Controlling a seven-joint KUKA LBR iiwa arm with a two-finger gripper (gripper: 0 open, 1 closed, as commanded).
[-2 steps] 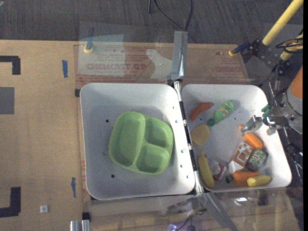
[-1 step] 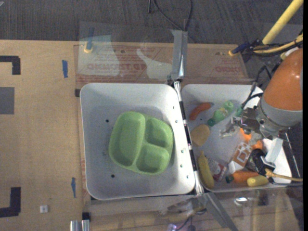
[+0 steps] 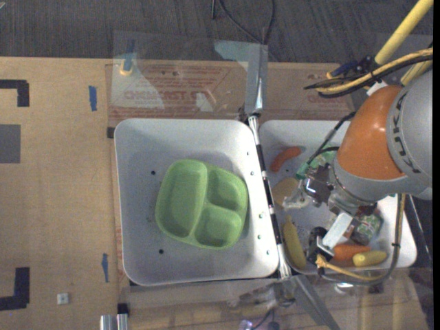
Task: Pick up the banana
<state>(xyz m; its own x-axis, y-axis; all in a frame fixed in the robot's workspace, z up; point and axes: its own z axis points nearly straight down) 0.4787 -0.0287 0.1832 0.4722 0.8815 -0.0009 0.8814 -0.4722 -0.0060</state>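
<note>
While the end effector (image 3: 307,192) is held low, whether it is open or closed cannot be told.
The banana (image 3: 294,245) near it is pressed against the bin wall (image 3: 277,215), so a grasp could be blocked.

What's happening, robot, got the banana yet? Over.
Claw over right bin. Banana lying along that bin's left wall, not in claw. Orange carrot nearby, nothing on top of banana.
</note>
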